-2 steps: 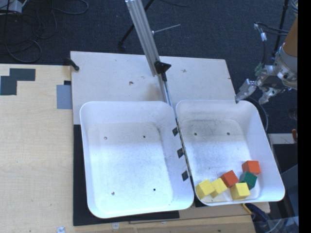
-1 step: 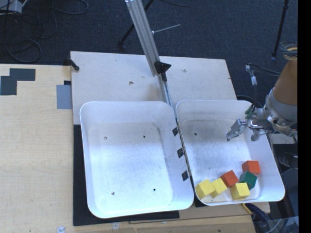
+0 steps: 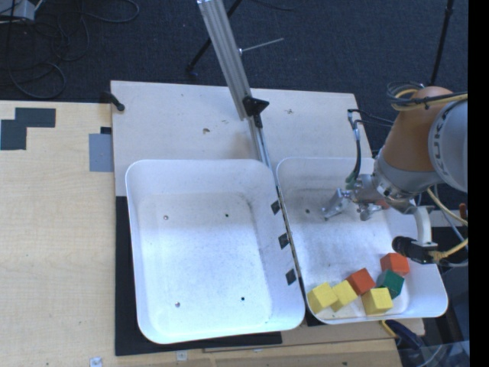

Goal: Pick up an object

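Several small blocks lie bunched at the near end of the right bin: a yellow block, a second yellow one, an orange-red block, a red block and a green block. My gripper hangs over the middle of the right bin, pointing left, well above and behind the blocks. Its fingers are spread apart and nothing sits between them.
The left bin stands beside the right one, with black clips along the shared edge. A slanted aluminium rail rises from behind the bins. Cables and a black connector hang at the arm's wrist on the right.
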{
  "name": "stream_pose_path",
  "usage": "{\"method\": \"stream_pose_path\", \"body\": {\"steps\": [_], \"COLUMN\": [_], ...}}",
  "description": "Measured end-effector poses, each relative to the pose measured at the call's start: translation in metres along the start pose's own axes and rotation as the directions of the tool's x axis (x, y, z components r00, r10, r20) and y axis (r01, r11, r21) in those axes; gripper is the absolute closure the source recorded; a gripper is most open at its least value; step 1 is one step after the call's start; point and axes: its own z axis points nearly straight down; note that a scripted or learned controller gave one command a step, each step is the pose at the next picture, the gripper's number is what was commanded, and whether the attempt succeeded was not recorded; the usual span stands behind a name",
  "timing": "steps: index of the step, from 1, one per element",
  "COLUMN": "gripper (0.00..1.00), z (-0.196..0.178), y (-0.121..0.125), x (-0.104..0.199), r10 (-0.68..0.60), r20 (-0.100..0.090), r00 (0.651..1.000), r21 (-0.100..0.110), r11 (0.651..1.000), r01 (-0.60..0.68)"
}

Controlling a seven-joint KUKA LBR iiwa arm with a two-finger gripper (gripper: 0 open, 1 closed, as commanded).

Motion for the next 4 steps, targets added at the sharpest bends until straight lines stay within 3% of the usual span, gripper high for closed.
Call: {"method": "stream_pose_path", "body": {"steps": [1,2,3,4], "gripper": [0.00,1.00,1.00,1.00], "z": [0.029,0.017,0.026,0.026], "y": [0.037,0.036,-0.095,-0.050], "x": [0.015,0.013,-0.007,0.033], "r10": [-0.002,-0.001,0.003,-0.003], "r20": [0.002,0.002,0.003,0.005], "r00": [1.000,1.000,1.000,1.000], "r21": [-0.008,-0.006,-0.012,-0.014], "r11": [1.000,1.000,1.000,1.000], "r01": [0.002,0.001,-0.003,0.003]}}
